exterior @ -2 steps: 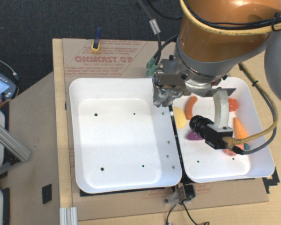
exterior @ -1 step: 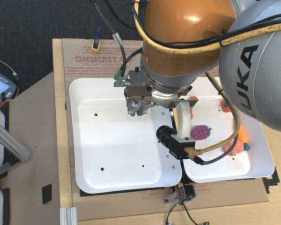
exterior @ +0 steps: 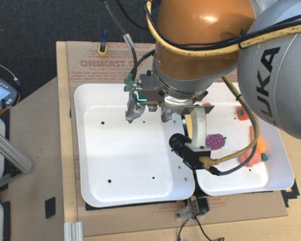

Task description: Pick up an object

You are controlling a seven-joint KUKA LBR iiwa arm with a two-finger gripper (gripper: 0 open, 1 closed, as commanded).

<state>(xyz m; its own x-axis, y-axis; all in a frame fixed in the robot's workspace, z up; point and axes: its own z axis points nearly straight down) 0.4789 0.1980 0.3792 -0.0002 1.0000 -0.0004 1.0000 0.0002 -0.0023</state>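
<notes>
Claw (exterior: pixel 146 115) hangs over the far side of the left bin (exterior: pixel 90 134), its two fingers spread apart with nothing between them. Purple berry (exterior: pixel 215 141) lies in the right bin (exterior: pixel 271 177), beside orange pieces (exterior: pixel 258 152) near the bin's right wall. Cardboard (exterior: pixel 85 59) covers the tabletop behind

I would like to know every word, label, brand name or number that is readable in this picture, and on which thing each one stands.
"UKA", large dark letters on the grey arm; the start of the name is hidden behind the orange band.
"CHEMCAST", faint red print on the cardboard sheet behind the left bin; a smaller line under it is too blurred to read.
Nothing else is readable.
</notes>
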